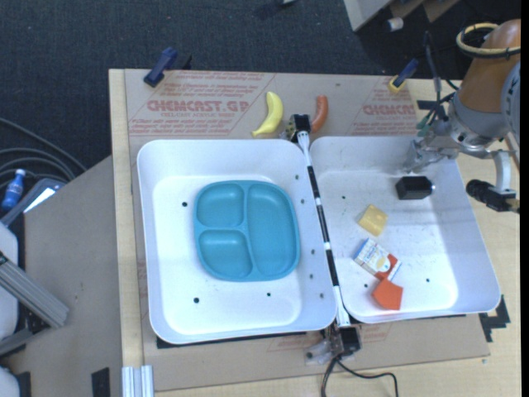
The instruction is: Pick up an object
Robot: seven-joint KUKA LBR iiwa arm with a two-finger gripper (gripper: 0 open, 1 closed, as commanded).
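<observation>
The right bin (pixel 463 246) holds a black block (pixel 413 188) near its back, a yellow block (pixel 372 219) in the middle, a small white, blue and orange box (pixel 374 260), and an orange-red block (pixel 388 294) near the front. My gripper (pixel 423 155) hangs over the back right of this bin, just behind and slightly above the black block. I see nothing held in it. The grey arm with its orange band (pixel 488 64) comes in from the upper right.
In the left bin (pixel 165 188) lies a blue divided plate (pixel 246 229). A yellow banana (pixel 269 114) and an orange sausage-shaped toy (pixel 319 112) lie on the board behind the bins. Blue clamps sit at the board's back edge.
</observation>
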